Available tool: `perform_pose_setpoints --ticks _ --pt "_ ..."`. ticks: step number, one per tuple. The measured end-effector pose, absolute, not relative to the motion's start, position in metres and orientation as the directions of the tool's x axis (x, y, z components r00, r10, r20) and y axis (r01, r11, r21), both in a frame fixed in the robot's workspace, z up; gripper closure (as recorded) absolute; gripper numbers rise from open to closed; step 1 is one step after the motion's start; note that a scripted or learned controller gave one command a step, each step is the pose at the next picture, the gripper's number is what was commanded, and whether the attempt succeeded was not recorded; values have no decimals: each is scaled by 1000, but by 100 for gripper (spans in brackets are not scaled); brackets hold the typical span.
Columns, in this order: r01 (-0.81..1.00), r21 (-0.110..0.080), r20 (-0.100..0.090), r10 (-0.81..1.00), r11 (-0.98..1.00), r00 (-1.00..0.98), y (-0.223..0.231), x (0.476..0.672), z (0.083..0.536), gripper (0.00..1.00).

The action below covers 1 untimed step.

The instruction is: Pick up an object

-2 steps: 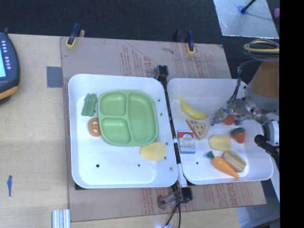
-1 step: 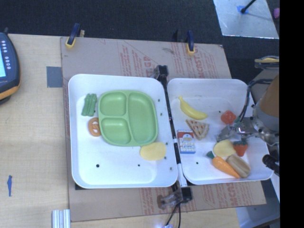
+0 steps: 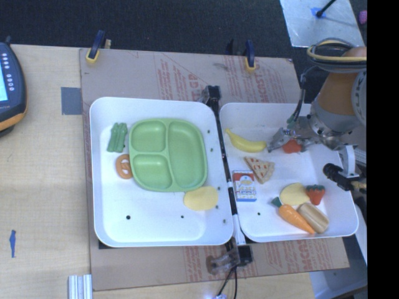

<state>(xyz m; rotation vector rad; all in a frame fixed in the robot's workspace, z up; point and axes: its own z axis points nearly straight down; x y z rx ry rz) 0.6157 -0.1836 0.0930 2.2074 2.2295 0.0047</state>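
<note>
Grey arm (image 3: 340, 98) showing a wide orange band above the wrist, yellow-and-black ring topping it; thin cable running down its side; small metallic gripper (image 3: 288, 139) sitting below, with dark fittings.

Even, fairly bright overhead light washes the white bins (image 3: 156, 229) nearly flat, with soft short shadows under their rims toward six o'clock. The floor at twelve o'clock falls dark. Focus is soft throughout, and the arm (image 3: 340, 95) at three o'clock looks slightly blurred.

Blue clamps (image 3: 250, 53) pin cardboard (image 3: 156, 73); perhaps a pendant (image 3: 9, 86) left.
</note>
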Motion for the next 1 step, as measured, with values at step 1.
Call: perform_pose_setpoints --ticks 1 --pt "1000 -2 0 1000 7 -7 -186 612 103 100"
